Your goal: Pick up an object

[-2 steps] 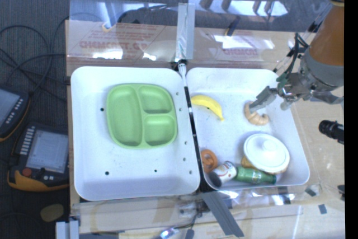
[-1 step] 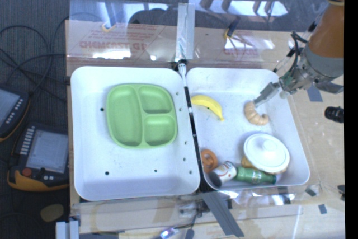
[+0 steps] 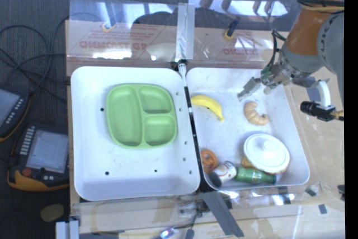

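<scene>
Nearest the camera, along the right bin's (image 3: pixel 296 137) front wall, a green bottle (image 3: pixel 246 175) lies on its side, long axis left to right, cap end towards the divider, with a pretzel (image 3: pixel 208 158) just beside it. Right behind sits a white lidded bowl (image 3: pixel 266 152), touching the bottle. Further back, a croissant (image 3: pixel 256 113) rests mid-bin, its curve running roughly front to back, and a banana (image 3: pixel 208 105) lies near the divider, long axis slanting from upper left down to lower right. Over in the left bin (image 3: pixel 84 137), a green divided plate (image 3: pixel 141 115) lies flat.

And at the far side, the gripper (image 3: pixel 258 84) hangs above the right bin's back area, fingers spread apart, nothing between them. The croissant looks the likeliest target, just in front of it. To do this well, the arm should likely come straight down centred on the pastry, fingers straddling its narrow width, not its length, well clear of the bowl.
</scene>
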### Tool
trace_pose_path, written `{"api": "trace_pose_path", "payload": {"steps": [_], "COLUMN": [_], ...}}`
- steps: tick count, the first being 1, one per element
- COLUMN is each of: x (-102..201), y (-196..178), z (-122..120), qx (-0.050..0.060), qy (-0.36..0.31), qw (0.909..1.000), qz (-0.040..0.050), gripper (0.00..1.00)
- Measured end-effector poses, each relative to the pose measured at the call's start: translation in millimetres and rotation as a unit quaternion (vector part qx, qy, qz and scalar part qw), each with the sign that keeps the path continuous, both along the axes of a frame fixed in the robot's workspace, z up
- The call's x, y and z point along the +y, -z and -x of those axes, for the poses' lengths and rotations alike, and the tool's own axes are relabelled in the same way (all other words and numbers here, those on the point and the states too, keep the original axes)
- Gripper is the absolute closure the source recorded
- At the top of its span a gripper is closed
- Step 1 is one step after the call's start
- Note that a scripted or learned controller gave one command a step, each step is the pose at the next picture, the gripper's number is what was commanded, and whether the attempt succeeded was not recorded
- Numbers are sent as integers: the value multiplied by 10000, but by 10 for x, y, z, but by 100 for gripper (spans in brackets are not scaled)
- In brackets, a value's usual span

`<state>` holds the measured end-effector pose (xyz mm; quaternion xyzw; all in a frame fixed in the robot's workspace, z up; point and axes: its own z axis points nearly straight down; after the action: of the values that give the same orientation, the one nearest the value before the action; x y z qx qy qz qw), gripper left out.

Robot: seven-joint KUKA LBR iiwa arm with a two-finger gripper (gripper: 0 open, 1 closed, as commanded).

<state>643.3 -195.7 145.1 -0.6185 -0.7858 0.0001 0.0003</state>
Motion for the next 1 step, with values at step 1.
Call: {"api": "trace_pose_path", "payload": {"steps": [1], "x": [-118], "y": [499], "z": [61], "qx": [-12], "qy": [-54], "qw": [10000], "qz": [-1], "gripper": [0]}}
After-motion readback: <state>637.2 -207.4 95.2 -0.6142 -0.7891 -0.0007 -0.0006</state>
